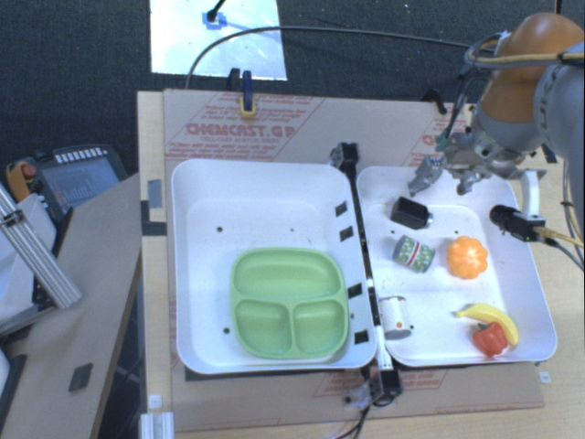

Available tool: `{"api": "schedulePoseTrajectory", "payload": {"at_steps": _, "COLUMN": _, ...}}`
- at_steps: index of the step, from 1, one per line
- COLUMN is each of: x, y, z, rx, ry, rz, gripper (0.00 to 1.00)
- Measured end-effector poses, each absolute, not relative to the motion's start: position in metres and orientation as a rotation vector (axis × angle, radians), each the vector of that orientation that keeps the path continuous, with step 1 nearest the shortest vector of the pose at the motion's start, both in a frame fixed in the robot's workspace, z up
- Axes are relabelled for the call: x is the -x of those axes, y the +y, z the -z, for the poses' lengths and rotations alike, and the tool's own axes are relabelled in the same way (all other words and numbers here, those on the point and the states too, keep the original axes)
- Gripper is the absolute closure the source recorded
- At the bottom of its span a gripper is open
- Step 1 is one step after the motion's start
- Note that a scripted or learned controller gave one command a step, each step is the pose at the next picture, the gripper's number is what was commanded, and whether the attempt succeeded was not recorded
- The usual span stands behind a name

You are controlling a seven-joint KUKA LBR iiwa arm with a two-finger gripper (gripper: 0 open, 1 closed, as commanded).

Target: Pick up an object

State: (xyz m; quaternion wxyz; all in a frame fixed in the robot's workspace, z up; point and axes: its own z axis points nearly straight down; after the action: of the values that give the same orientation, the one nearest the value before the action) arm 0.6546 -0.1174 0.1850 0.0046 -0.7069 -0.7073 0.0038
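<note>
Red pepper (491, 338): nearest the camera, at the near right corner of the right bin, touching the banana.
Banana (489, 315): yellow, lying curved just behind and over the red pepper.
White cup (394, 315): small white cylinder on its side at the near left edge of the right bin, beside the divider between the bins.
Orange fruit (466, 257): round, near the middle of the right bin, well apart from the banana.
Can (413, 252): small green-and-white cylinder on its side, just left of the orange fruit.
Black block (410, 213): dark boxy object toward the far side of the right bin, behind the can and closest of the objects to the gripper.
Gripper (448, 177): two grey fingers (424, 176) spread apart above the far edge of the right bin, with nothing between them; the black block lies just in front of and below the left finger.
Arm (530, 80): grey with an orange band, reaching in from the right above the far right corner of the right bin.
Right bin (539, 323): shallow, white, holding all six small objects.
Left bin (196, 199): shallow, white, touching the right bin along the divider.
Green tray (289, 302): three-compartment plate lying flat in the near half of the left bin.
Bench (274, 131): cardboard sheet under both bins.
</note>
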Motion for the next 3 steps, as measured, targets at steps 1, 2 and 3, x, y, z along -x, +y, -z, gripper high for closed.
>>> {"api": "schedulePoseTrajectory", "payload": {"at_steps": 1, "x": -0.658, "y": -0.117, "z": -0.194, "rx": 2.219, "ry": -2.225, "rz": 0.001, "gripper": 0.00}}
{"api": "schedulePoseTrajectory", "payload": {"at_steps": 2, "x": -0.648, "y": -0.121, "z": -0.140, "rx": 2.220, "ry": -2.222, "rz": -0.002, "gripper": 0.00}}
{"api": "schedulePoseTrajectory", "payload": {"at_steps": 3, "x": -0.648, "y": -0.120, "z": -0.088, "rx": 2.218, "ry": -2.221, "rz": -0.002, "gripper": 0.00}}
